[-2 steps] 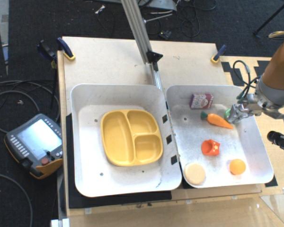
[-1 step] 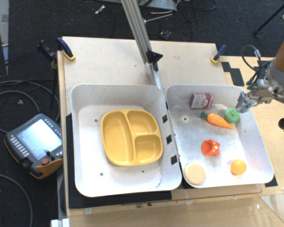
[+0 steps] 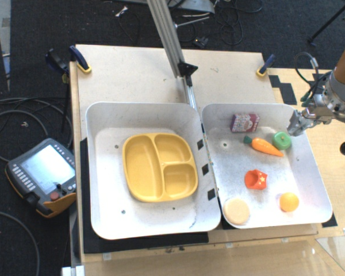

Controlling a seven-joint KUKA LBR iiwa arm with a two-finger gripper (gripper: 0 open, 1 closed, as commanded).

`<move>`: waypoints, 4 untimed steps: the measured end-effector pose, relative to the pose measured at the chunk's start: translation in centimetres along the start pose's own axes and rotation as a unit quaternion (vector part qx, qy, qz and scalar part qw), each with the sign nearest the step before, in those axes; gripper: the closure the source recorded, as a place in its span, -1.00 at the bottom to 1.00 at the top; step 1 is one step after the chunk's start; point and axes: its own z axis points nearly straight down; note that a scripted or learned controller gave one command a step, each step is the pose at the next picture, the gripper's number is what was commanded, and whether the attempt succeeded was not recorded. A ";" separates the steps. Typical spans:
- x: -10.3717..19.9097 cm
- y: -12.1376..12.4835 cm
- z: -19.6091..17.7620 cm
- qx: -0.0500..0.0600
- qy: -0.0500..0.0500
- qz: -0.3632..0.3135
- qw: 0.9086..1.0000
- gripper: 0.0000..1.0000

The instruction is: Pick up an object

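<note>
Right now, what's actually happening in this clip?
A grey robot arm reaches in from the right, its tool at the right bin's upper right corner, near a round green toy and an orange plastic carrot. Nothing is visibly held. A pink carton, red piece, yellow ball and beige disc lie loose. The left bin holds a yellow divided plate.

We see the grey arm cut off by the right edge. Its hand is small and blurred. The print on the small pink carton is unreadable.
</note>
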 end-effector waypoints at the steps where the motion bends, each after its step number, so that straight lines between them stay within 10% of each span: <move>1: 5.5 1.3 -0.4 0.001 0.002 -0.003 1.000 1.00; 4: 21.4 3.2 -0.7 0.001 0.002 -0.003 1.000 1.00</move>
